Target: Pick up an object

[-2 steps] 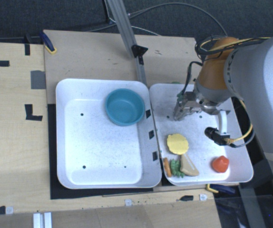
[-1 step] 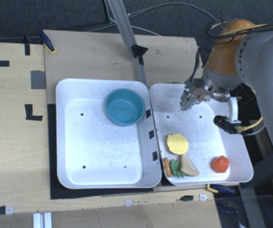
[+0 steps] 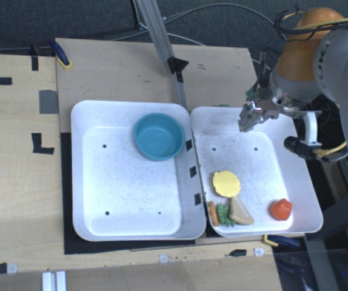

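A pale wooden bench top (image 3: pixel 119 71) sits on dark carpet, with black tape marks on the boards to the left and a slanted grey metal pole (image 3: pixel 159 35) crossing in from the top. Two shallow white plastic bins lie side by side on it. The left bin (image 3: pixel 101 187) holds a round blue bowl (image 3: pixel 159 136), upright, in its upper right corner near the shared wall. The right bin (image 3: pixel 295 180) has its things gathered along the near edge: a flat round yellow piece (image 3: pixel 227 183), below it a tan wedge (image 3: pixel 241 213) with its point up toward the yellow piece, a small green leafy toy (image 3: pixel 224 214) just beside the wedge, and a thin orange stick (image 3: pixel 213 213) lying lengthwise along the bin's left wall. A small red round fruit (image 3: pixel 281 209) sits apart, toward the right corner.

The grey arm's gripper (image 3: pixel 248 120) hangs over the far end of the right bin, well apart from all these things, tips slanting down and left. I cannot tell how its tips are set; nothing shows between them.
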